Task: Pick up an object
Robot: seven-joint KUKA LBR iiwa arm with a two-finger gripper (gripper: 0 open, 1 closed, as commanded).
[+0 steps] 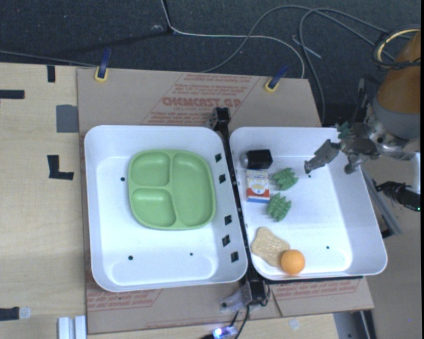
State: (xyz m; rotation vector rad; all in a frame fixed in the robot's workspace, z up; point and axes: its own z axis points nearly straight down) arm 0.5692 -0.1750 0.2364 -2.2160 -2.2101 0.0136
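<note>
Two white bins lay side by side across the middle of the frame: the left bin (106, 210) and the right bin (353, 246), their inner walls touching along a row of black clips. Left bin held one thing, a green divided plate (172, 188) with three compartments, set toward the upper centre of that bin. Right bin held six things, all crowded along its left side: one black and silver block (257, 159) at the upper left, one small carton (258, 187) with a red and white label just below it, two green leafy toys, the upper leafy toy (285, 179) just right of the carton and the lower leafy toy (278, 207) under it, one tan bread slice (269, 246) near the lower left corner, and one orange (292, 261) touching the slice's lower right edge. My gripper (332, 155) hung over the upper right part of the right bin, jaws spread apart, with nothing between them. It was well apart from every object. The right half of that bin's floor gave open room.
</note>
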